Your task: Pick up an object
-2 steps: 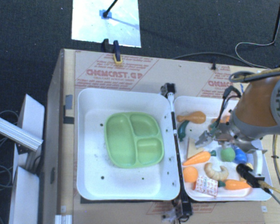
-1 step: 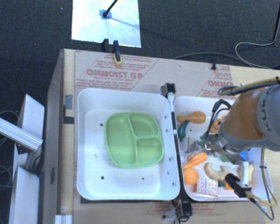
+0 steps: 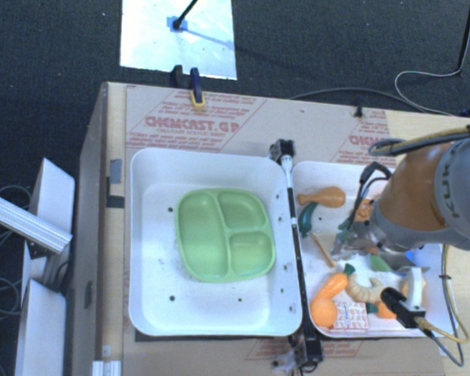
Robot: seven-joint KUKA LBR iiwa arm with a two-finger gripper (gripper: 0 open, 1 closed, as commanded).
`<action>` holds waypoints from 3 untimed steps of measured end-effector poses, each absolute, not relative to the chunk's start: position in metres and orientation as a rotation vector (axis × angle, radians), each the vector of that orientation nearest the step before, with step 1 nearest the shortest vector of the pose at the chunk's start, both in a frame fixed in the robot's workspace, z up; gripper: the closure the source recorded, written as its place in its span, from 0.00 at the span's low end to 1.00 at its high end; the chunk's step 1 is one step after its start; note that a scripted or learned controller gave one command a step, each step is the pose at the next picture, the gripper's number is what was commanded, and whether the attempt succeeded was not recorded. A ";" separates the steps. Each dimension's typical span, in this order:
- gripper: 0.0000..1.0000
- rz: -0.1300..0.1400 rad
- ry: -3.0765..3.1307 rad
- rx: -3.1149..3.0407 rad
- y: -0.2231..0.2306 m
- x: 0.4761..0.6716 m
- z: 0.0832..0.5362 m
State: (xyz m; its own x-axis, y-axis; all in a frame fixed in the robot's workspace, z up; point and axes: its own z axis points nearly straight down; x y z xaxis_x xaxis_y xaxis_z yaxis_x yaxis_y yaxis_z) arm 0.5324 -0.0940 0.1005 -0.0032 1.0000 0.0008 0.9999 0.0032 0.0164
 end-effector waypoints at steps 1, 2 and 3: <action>0.00 0.016 2.220 2.212 -0.094 0.531 0.099; 0.00 0.001 2.223 2.220 -0.089 0.487 0.084; 1.00 0.009 2.222 2.216 -0.088 0.489 0.095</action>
State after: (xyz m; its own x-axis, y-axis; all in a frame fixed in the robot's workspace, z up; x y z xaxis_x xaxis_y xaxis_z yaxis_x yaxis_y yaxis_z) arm 0.4890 -0.0883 0.0950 -0.0024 1.0000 0.0013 1.0000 0.0024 0.0066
